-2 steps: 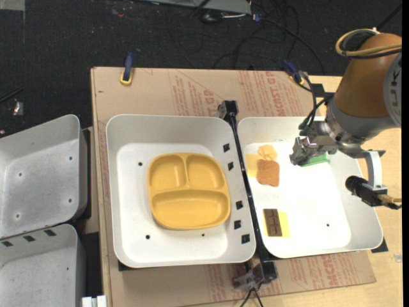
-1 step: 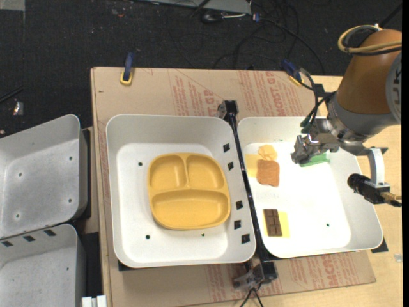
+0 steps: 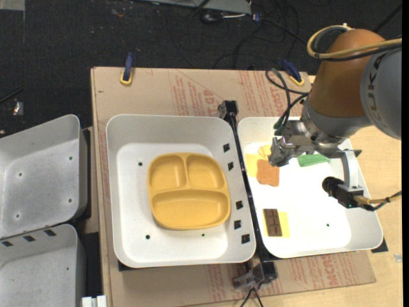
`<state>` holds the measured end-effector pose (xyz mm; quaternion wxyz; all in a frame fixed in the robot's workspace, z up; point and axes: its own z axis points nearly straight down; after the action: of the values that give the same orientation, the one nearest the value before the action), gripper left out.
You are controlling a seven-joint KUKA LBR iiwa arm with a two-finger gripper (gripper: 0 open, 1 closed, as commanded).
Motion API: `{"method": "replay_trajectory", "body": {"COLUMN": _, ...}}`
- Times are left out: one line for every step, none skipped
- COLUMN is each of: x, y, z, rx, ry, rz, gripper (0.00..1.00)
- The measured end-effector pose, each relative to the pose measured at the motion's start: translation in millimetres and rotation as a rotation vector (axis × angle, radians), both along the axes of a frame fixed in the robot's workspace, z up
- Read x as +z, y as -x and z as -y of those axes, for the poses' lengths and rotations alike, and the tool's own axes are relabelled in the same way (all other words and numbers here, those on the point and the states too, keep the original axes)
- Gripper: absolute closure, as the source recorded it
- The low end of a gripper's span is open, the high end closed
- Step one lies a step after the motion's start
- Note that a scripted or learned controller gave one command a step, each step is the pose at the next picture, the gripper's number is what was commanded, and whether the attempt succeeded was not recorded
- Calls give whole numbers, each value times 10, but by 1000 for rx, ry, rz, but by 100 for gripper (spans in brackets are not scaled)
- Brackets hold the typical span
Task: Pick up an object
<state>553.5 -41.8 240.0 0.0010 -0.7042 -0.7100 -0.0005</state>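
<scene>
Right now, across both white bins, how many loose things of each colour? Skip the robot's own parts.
Yellow: 3 (yellow divided plastic plate, small yellow piece, flat yellow square)
Orange: 1 (orange rectangular block)
Green: 1 (green flat piece)
Brown: 1 (dark brown rectangular bar)
Total: 6

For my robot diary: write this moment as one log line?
end effector | above right bin | near orange block | yellow plate in left bin
</scene>
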Motion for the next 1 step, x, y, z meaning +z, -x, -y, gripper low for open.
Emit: {"method": "replay_trajectory", "body": {"x": -44, "y": 40, "z": -626, "rx": 1, "ry": 0, "rz": 0, "gripper": 100}}
